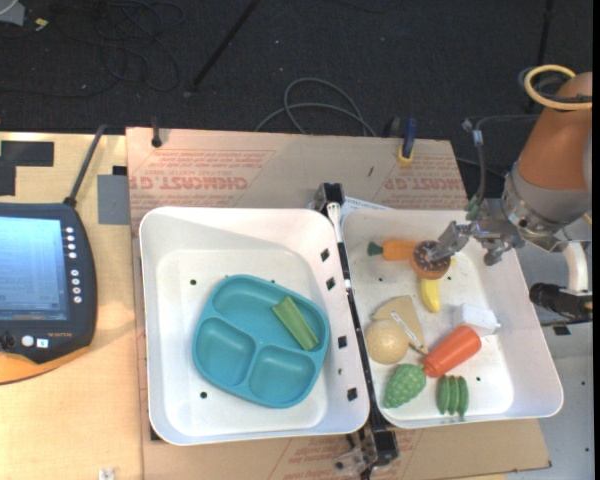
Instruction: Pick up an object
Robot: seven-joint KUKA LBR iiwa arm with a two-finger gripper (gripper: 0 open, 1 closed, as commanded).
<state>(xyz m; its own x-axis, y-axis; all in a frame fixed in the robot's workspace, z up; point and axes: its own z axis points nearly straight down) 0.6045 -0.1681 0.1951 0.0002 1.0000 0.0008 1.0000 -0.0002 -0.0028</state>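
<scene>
While the grey two-finger gripper (442, 251) hangs low over the right white plastic bin (520, 328), its fingers are spread around a small round brown-and-red toy (430, 258), not visibly clamping it. Just beside that toy lie an orange carrot (400, 250) and a yellow banana (431, 292).

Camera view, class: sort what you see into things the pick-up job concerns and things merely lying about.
Job: hand; orange carrot; yellow banana; green broccoli; right bin.

Lying about: teal divided plate; tablet; cardboard sheet.
</scene>
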